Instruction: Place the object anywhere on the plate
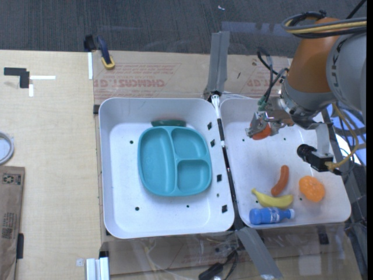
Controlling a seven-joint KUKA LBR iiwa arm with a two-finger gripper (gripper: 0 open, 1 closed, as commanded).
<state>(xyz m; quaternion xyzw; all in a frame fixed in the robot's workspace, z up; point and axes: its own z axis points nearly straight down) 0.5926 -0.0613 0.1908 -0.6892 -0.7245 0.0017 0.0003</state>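
Gripper (260, 127) hanging over the upper part of the right bin (245, 156), clamped on a small orange-red object (261, 133) that pokes out between the fingers, so looks like a real grab for once. Hard to say what the object actually is, too small and half hidden by the metal. Teal plate (175, 159) sitting in the middle of the left bin (116, 174), three compartments, nothing on it yet, and well apart from the gripper, with the divider wall between the two bins in the way. Looks like the carry step: pick done, placing not yet done. Next move probably needs a bit of lift to clear that wall, then a slide across toward the plate, then a lowering and release over any compartment, since anywhere on it counts. Big compartment on the plate's far side from the gripper seems the safest target, most room for a sloppy drop. Other stuff stays in the right bin, on the side of the gripper toward the camera: a sausage (280, 181), a banana (273, 199), a blue bottle (271, 216) and an orange fruit (312, 189), none of them touching the gripper. Grip looks kinda shallow, so might slip mid-transfer.
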